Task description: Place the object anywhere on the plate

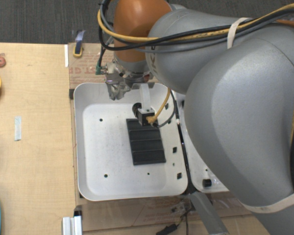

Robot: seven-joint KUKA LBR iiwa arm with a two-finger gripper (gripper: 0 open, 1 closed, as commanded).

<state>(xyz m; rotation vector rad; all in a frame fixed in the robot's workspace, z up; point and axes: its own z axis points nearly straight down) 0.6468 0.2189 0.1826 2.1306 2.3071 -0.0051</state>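
Bulky grey arm [235, 106] with a glossy orange band [137, 21], looped by yellow and black cables [186, 37].

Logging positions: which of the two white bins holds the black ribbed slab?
The bin on the view's left; the black ribbed slab lies on its floor. The other bin is largely hidden under the arm.

One black ridged slab [147, 142], one white bin [90, 151], perhaps a second bin [196, 168], mostly hidden at right.
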